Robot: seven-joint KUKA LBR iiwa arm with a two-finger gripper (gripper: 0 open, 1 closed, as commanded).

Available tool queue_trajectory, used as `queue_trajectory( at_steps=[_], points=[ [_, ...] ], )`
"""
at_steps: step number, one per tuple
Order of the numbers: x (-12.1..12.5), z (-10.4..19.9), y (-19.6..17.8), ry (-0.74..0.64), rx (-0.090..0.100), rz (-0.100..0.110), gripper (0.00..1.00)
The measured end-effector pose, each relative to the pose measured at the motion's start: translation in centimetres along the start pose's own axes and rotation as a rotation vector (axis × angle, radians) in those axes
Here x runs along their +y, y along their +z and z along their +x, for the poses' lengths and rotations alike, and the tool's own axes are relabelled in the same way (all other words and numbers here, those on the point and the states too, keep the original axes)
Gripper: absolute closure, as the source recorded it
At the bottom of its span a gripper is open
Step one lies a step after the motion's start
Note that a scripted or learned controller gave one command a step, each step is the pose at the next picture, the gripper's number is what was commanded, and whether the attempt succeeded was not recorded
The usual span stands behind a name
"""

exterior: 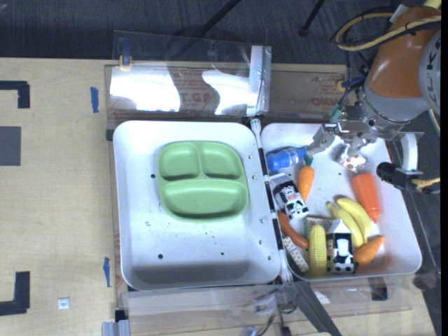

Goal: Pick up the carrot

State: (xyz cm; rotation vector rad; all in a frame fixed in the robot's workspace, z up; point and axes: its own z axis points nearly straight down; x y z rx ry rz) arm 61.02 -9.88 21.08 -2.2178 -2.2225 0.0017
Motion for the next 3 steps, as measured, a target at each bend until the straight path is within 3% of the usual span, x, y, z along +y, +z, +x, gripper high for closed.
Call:
queue_trajectory(
  at_steps=[1, 2, 3],
  points=[
    [-0.8, -1.5, 12.4, 0.025, -0.001, -0.006, 0.0],
    [-0.6, -1.6, 11.3, 0.028, -0.001, -0.012, 1.0],
    [0.2, 8.0, 2.6, 0.116, 0.0, -0.002, 1.0]
  ],
)
